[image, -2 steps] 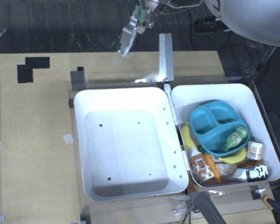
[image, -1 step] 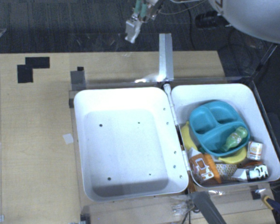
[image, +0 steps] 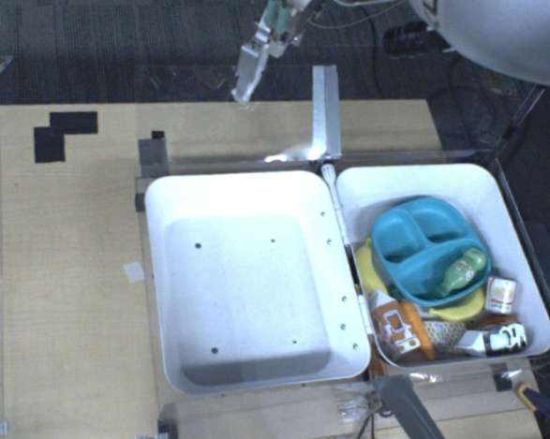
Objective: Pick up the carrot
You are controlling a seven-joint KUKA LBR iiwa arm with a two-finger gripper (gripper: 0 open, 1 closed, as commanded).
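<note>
My gripper (image: 245, 86) hangs high above the bench beyond the far edge of the left bin (image: 166, 268), tilted down to the left. Nothing shows in its grasp. The right bin (image: 514, 207) holds a pile of items. An orange piece (image: 437, 336) that may be the carrot lies near that bin's front edge, squeezed between a brown packet (image: 398, 325) and a yellow plate (image: 455, 309), mostly covered. The gripper is far from it, up and to the left.
A blue divided plate (image: 417, 241) rests on the yellow plate, with a green bottle-like item (image: 464, 269) in it. A small jar (image: 501, 294) and a black-and-white tube (image: 498, 340) lie at the front right. A metal post (image: 326, 107) stands behind the bins.
</note>
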